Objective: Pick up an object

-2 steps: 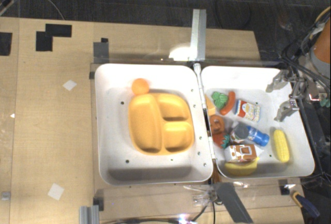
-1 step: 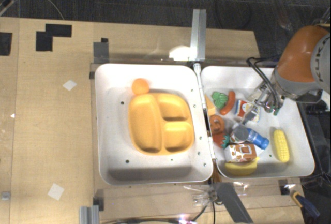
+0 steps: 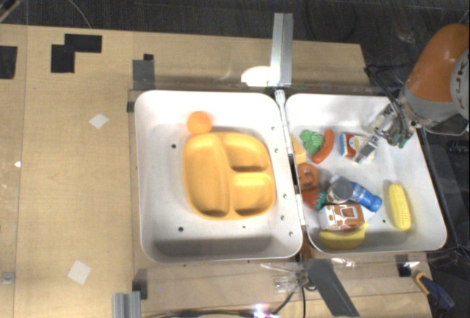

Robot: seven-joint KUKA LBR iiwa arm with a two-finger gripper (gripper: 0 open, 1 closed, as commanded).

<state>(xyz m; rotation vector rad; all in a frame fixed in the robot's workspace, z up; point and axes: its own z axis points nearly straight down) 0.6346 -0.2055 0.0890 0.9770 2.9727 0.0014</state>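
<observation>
End effector over right bin of toys; yellow tray fills left bin.

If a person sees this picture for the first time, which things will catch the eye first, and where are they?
Most striking is the big yellow tray with compartments, lying in the middle of the left bin, with a small orange ball at its far corner. The right bin holds a crowd of colourful toys, among them a yellow corn cob and a blue bottle. The gripper hangs over that bin's far right part.
</observation>
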